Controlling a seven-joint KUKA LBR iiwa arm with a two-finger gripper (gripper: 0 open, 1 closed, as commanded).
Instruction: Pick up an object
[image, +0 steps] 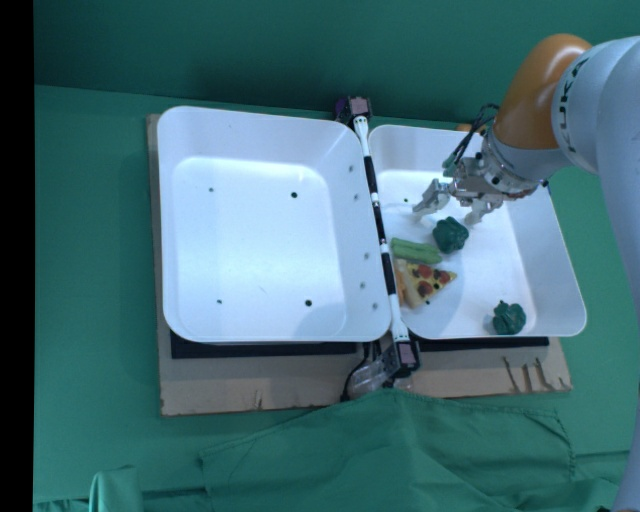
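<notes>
White plastic surrounds our jaws (452, 207), spread apart and empty, at the upper right of the frame just above a green broccoli piece (450, 234), and we judge they could knock it aside when descending off-centre.

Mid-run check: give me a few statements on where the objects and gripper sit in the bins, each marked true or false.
1. The pizza slice lies in the right bin. True.
2. The left bin holds a green broccoli piece. False: both green pieces lie in the right bin.
3. The gripper is above the right bin, near the upper broccoli piece. True.
4. The gripper holds the pizza slice. False: nothing shows between its open jaws, and the slice lies on the bin floor.
5. The green cucumber stick lies just above the pizza slice in the view. True.
6. The second broccoli piece touches the pizza slice. False: it lies apart, towards the bin's lower right corner.
</notes>
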